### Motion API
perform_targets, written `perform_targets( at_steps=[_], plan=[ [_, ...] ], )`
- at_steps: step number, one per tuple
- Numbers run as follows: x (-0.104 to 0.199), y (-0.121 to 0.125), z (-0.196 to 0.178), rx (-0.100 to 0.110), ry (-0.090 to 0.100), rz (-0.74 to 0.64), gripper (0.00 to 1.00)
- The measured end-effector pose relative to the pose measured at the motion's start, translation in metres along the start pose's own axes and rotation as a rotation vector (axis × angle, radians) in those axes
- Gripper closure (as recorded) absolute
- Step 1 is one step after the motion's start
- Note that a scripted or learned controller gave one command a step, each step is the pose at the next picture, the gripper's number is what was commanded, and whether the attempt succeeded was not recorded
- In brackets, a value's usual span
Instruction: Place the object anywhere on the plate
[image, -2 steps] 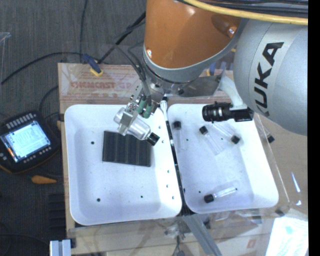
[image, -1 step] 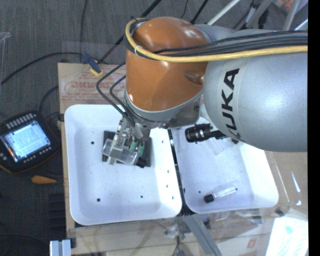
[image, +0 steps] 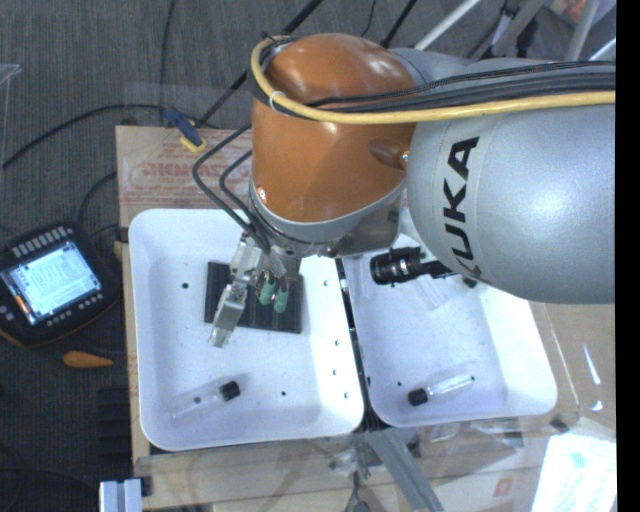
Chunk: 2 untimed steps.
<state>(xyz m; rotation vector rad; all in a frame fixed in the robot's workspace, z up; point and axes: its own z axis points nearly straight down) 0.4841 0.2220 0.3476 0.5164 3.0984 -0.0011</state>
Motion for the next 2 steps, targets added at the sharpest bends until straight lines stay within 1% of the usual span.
perform_targets(
  at_steps=[1, 2],
  plan=[
    [-0.0271, -0.0229, -0.087, -0.002, -0.004, -0.509, 0.0],
    [-0.0286, -0.0225, -0.0967, -0.003, -0.007, -0.507, 1.0]
  ],
)
